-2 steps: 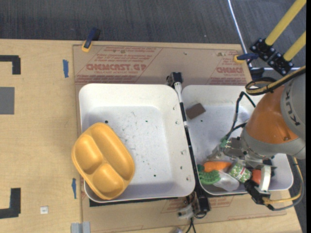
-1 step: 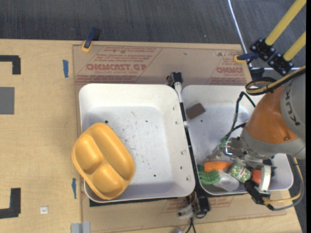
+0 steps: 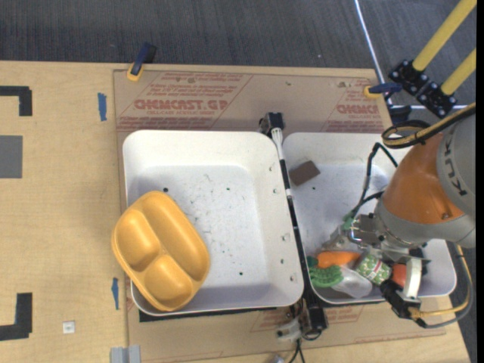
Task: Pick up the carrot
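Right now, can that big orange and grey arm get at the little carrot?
Probably yes. The gripper sits low in the right bin, just beside the carrot. A green toy and other small items crowd it, so a clean grab may be tricky.

The grey KUKA arm with a broad orange band (image 3: 423, 191) enters from the right, its rounded casing smooth and glossy. Part of a dark letter marking shows on the pale grey shell above the orange section. Below the band sits a grey ring-shaped wrist flange (image 3: 404, 233), darker along its lower edge. Thin black cables (image 3: 378, 165) loop along the arm's left side and trail under the wrist. The metallic two-finger gripper (image 3: 363, 246) below the flange carries a white block with a red-orange patch at its lower right.
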Action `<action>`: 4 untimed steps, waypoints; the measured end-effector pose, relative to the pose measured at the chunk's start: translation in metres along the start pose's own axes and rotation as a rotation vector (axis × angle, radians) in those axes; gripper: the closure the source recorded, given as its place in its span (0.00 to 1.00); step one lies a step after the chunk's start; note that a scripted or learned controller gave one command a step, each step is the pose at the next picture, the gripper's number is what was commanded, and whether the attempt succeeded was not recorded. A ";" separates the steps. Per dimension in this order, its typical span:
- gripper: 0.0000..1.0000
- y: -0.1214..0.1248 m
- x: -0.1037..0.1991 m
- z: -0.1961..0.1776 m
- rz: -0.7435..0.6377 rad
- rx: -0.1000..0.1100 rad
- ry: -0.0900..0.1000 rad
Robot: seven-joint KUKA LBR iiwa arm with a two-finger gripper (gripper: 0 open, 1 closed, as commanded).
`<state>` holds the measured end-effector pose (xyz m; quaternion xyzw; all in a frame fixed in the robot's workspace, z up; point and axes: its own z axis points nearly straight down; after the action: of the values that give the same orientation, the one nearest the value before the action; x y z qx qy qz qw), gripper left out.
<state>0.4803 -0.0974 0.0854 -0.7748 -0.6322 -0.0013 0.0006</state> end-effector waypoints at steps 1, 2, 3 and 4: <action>0.00 0.000 0.000 0.000 0.000 0.000 0.000; 0.00 0.000 0.000 0.000 0.000 0.000 0.000; 0.00 0.000 0.000 0.000 0.000 0.000 0.000; 0.00 0.000 0.000 0.000 0.000 0.000 0.000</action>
<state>0.4803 -0.0974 0.0854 -0.7748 -0.6322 -0.0013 0.0006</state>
